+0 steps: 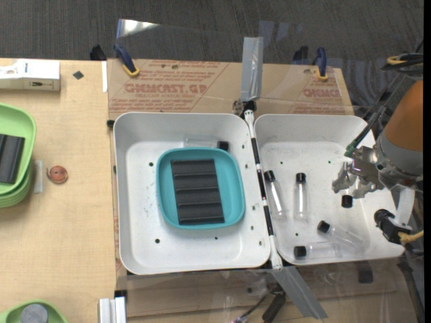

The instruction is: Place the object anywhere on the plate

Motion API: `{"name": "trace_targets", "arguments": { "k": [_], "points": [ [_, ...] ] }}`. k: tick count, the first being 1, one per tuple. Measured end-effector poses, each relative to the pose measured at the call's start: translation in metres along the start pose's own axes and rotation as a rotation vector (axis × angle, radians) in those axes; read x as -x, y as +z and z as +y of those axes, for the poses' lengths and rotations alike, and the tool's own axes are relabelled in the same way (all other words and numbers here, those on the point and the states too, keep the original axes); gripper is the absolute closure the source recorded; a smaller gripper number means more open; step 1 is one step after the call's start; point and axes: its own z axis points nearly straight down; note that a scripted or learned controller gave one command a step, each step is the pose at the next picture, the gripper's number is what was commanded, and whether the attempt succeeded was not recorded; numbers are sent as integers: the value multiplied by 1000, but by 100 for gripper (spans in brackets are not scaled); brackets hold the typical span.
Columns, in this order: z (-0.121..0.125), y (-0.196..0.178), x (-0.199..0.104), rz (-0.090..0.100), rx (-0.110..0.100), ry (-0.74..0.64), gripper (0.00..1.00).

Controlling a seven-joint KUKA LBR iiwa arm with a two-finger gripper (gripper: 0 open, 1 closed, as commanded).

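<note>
A teal square plate with a dark ridged insert lies in the left bin. Several clear vials with black caps lie in the right bin: one near the middle, one along the divider, and two toward the front. My gripper hangs over the right side of the right bin, well to the right of the plate. A small black piece sits just under it. I cannot tell whether that piece is held or lying on the bin floor.
Both bins stand on cardboard held by clamps. On the wooden bench to the left are a green tray, a small round brown piece and a white box. A cable runs by the arm.
</note>
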Motion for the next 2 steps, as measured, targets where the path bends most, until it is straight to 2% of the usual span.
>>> {"name": "trace_targets", "arguments": {
  "k": [1, 2],
  "points": [
    [-49, -32, -56, 1, -1, -266, 100],
    [-70, -17, -132, 0, -1, -325, 100]
  ]
}}
